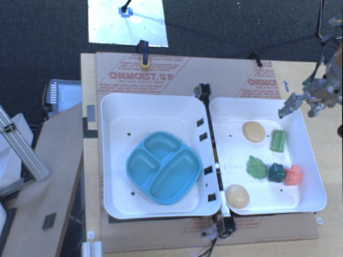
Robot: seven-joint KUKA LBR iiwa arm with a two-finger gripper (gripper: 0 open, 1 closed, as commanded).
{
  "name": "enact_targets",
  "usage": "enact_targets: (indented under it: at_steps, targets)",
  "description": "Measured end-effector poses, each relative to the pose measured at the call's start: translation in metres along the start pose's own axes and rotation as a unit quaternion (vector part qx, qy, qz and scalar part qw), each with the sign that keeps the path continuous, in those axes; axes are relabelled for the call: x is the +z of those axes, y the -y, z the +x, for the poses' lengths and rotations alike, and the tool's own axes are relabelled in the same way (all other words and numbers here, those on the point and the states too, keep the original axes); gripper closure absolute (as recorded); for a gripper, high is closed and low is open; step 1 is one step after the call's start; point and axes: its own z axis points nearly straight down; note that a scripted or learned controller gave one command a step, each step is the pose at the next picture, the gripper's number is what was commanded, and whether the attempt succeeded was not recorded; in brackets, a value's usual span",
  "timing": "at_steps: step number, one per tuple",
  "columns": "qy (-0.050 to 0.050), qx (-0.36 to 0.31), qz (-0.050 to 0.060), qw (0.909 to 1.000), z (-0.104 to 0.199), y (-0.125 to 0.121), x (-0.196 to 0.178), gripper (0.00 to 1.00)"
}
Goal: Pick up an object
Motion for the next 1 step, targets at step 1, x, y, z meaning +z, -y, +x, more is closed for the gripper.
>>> enact_targets:
  at_steps: [1]
  targets:
    - [0.001, -0.002, -0.006, 1.0, 0.0009, -0.002, -0.0073, 0.0]
